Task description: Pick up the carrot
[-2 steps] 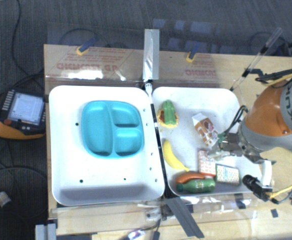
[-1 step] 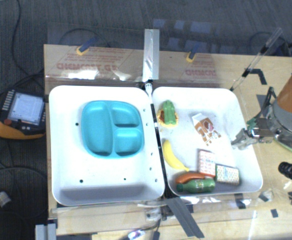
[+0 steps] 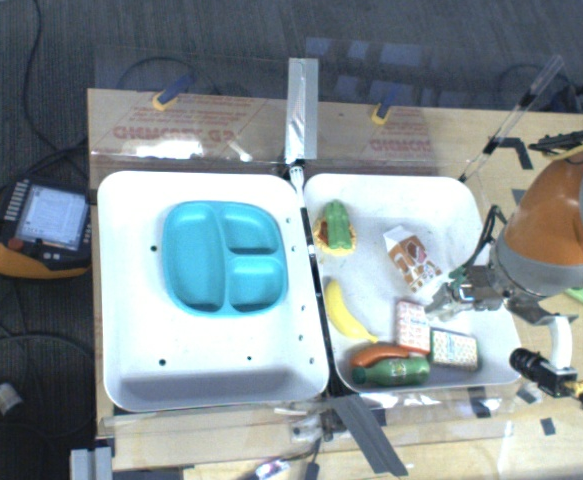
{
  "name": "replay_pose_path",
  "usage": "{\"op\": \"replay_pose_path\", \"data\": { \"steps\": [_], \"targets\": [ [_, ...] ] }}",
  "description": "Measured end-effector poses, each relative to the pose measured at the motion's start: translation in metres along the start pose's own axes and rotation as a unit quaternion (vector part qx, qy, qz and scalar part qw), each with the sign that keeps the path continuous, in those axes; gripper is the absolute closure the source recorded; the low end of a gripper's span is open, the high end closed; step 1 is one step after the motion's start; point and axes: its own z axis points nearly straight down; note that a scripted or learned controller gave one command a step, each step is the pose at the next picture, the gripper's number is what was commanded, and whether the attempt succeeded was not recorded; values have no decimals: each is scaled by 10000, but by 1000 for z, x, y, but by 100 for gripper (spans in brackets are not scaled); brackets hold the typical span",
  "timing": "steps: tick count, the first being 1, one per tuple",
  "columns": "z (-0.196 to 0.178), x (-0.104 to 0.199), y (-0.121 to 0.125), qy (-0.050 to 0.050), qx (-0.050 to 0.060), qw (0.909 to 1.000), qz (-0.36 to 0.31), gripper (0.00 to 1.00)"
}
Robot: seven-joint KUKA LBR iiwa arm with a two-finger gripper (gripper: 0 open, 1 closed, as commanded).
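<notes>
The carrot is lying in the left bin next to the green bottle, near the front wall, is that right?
Not quite. The camera view shows the carrot in the right bin, not the left one. The rest holds: it lies next to the green bottle, near the front wall. The left bin holds the blue divided tray.

Left bin (image 3: 121, 268) holds a blue divided tray (image 3: 226, 256). Right bin (image 3: 451, 193) is crowded — banana (image 3: 343, 311), green bottle (image 3: 391, 371), two small boxes (image 3: 411, 323) (image 3: 453, 348), a snack packet (image 3: 412, 258), and maybe a toy corn cob (image 3: 335, 226).
</notes>
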Motion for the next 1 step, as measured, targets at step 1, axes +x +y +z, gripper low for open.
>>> {"op": "replay_pose_path", "data": {
  "steps": [1],
  "targets": [
    [-117, 14, 1, -7, -14, 9930, -1180, 100]
  ]
}}
